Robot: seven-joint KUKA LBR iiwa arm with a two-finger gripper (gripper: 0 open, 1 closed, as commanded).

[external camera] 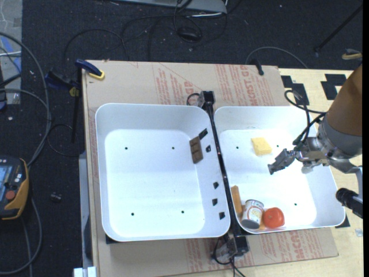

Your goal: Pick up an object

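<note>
Claw (278,163) is hovering over the middle of the right bin (323,212), reaching in from the right side of the frame with the grey arm (340,134) behind it; whether it is released or clenched cannot be told at this size, and nothing is showing in its grip. Candidate objects are lying in that same bin: a yellow block (261,146) is sitting just up and left of the claw, near but apart from it, while a small can (252,212), a red ball (274,217) and an orange stick (236,199) are crowding the lower left corner of the bin, the can and ball touching or nearly so. A brown block (196,150) is resting against the right wall of the left bin (115,172). In judgement, the approach step is in hand and no pick is yet made. The next move is calling for a choice of target; the yellow block appears the nearest and stands alone, so shifting over it and descending squarely would seem the simpler course, the corner cluster offering less room.
</note>
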